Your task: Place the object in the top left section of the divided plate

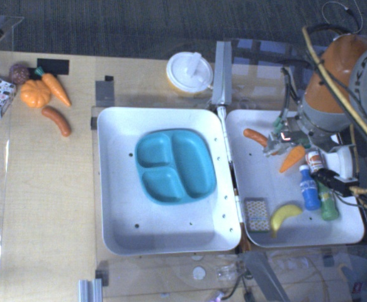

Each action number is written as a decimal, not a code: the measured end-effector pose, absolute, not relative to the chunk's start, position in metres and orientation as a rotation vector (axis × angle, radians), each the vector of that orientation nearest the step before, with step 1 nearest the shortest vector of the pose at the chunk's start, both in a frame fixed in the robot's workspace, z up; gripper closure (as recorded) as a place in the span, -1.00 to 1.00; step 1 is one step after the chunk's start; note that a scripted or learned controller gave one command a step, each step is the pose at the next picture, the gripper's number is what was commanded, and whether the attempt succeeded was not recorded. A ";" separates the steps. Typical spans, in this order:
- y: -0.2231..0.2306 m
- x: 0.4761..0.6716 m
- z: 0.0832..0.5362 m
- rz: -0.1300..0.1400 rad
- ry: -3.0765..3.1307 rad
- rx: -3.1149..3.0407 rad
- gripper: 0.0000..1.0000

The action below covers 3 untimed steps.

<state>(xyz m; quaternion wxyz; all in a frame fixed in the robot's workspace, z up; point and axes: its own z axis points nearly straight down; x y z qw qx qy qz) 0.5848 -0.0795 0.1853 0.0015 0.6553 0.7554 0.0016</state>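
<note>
Pick not yet made: the arm hangs over the right bin, the divided plate waits bare in the left.

Nearest the camera's lower edge, the right bin (344,234) holds a banana (284,216), a grey sponge (256,214), a blue bottle (308,190) and a green bottle (328,205). Above these the gripper (282,137) sits low between a small carrot (255,136) and a larger carrot (292,158); whether the jaws are open or closed cannot be told, and nothing shows between them. Which object is meant is unclear, probably one of the carrots. The blue divided plate (174,166) lies in the left bin (120,231). Next, I judge, comes a firm grasp, a lift, and a carry leftward to the plate's top left section. Farther off, a white lidded cup (190,72) stands on the tabletop (38,187).
</note>
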 end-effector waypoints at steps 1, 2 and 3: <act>-0.017 0.596 0.186 0.005 2.624 1.720 1.00; 0.076 0.517 0.185 0.004 2.689 1.621 1.00; 0.124 0.528 0.215 0.003 2.629 1.717 1.00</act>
